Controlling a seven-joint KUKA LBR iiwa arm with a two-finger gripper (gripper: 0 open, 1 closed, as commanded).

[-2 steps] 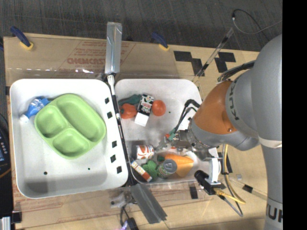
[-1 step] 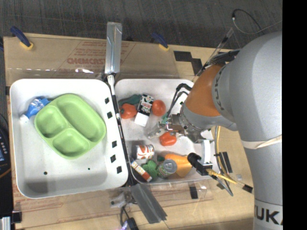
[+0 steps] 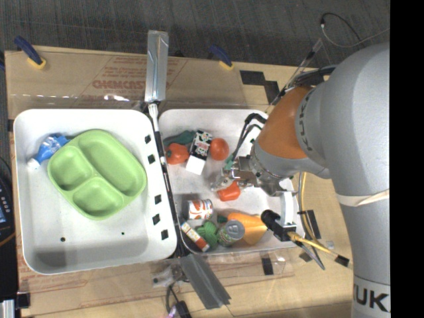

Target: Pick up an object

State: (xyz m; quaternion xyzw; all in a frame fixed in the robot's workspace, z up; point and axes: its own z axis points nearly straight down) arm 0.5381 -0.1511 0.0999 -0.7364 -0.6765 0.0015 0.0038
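Observation:
My gripper (image 3: 231,175) reaches down into the right bin (image 3: 173,122), near its middle. A small orange-red object (image 3: 229,192) lies right below the gripper, touching or nearly touching it. To the left of the gripper sit a red tomato (image 3: 218,149), a black-and-white carton (image 3: 199,150) and an orange-red pepper (image 3: 175,154). Toward the front edge lie a red-and-white can (image 3: 199,210), an orange bottle (image 3: 249,228) and a green item (image 3: 209,233).
The left bin (image 3: 86,254) holds a green divided plate (image 3: 97,172) with a blue item (image 3: 50,146) at its back left. A metal divider (image 3: 156,65) stands between the bins. My arm's orange band (image 3: 289,128) hangs over the right bin's right side.

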